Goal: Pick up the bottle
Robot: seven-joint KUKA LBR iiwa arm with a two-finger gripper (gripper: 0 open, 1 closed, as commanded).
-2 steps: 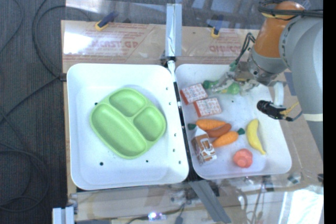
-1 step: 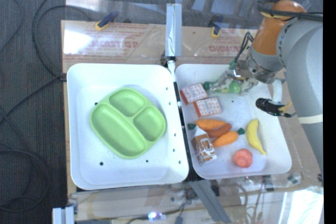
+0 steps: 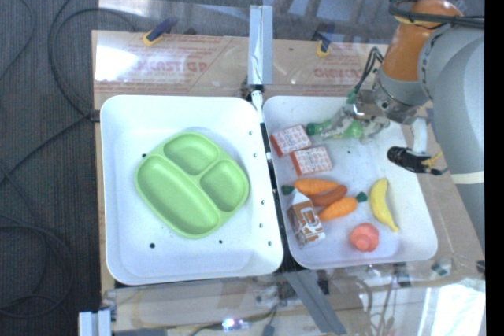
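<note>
The bottle point(image 3: 321, 127) is green and lies on its side at the back of the right bin point(image 3: 417, 244), its cap end pointing left. My gripper point(image 3: 352, 119) is down directly over the bottle's right half and covers much of it. The grey arm with its orange band point(image 3: 409, 51) comes in from the upper right. From this slant I cannot tell whether the gripper has hold of the bottle.
Also in the right bin are two red-and-white boxes point(image 3: 290, 139) point(image 3: 312, 160), carrots point(image 3: 316, 186) point(image 3: 339, 208), a small carton point(image 3: 305, 223), a banana point(image 3: 383, 204) and a red round fruit point(image 3: 364, 237). A green divided plate point(image 3: 193, 183) lies in the left bin point(image 3: 118, 248).
</note>
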